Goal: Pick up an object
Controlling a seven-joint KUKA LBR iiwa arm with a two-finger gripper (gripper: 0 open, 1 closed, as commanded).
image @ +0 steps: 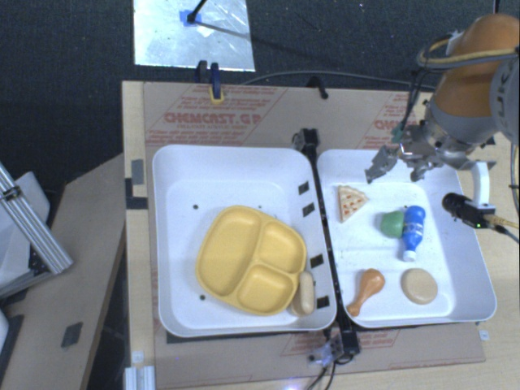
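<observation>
On the bench, the left bin holds a yellow divided plate with a pale bread roll touching its right rim. Across the divider, the right bin carries a pizza slice, a drumstick, a green piece just beside a blue bottle, and a round cookie. Above the pizza slice hangs the tool, fingers spread, nothing between them.
</observation>
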